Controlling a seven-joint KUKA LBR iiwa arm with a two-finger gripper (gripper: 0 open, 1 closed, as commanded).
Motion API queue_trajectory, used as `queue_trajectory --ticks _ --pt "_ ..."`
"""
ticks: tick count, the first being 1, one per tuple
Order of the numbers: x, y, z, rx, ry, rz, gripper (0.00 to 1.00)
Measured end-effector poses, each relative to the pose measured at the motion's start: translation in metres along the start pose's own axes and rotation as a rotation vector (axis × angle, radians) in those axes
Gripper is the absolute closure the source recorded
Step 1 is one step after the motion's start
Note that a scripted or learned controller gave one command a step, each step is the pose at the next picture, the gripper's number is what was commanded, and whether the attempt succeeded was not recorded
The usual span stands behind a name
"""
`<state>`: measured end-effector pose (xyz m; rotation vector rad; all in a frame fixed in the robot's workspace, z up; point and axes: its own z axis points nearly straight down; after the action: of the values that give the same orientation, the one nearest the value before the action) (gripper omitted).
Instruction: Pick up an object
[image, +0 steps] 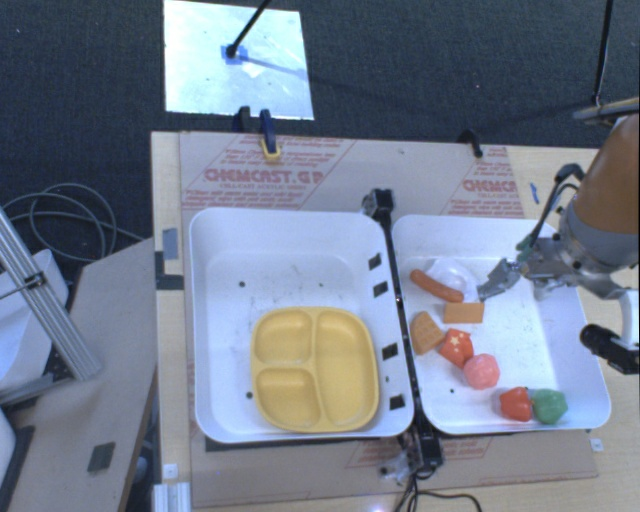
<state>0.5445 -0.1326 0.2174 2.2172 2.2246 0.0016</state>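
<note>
Objects for picking lie scattered in the right bin (596, 385). Nearest the camera, a green lump (549, 405) touches a red piece (516, 403) in the near right corner. A little farther and to the left sits a pink ball (481, 371), just beside a red strawberry-like piece (455, 347) and an orange wedge (426, 331) near the bin's left wall. Farther still, a small orange block (464, 312) lies just beside an orange sausage shape (436, 285). The gripper (497, 281) hangs over the far middle of this bin, just right of the block and sausage; how far its fingers are parted cannot be told, and nothing shows between them. The left bin (225, 270) holds a yellow divided tray (315, 367) toward its near side. Both bins rest on the surface (330, 165).
</note>
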Motion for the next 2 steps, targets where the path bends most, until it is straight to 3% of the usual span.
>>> queue_trajectory --ticks 1,2 --pt "0.025 -0.028 0.135 0.000 0.001 0.001 0.00" --pt "0.024 -0.027 0.122 -0.003 -0.001 0.003 1.00"
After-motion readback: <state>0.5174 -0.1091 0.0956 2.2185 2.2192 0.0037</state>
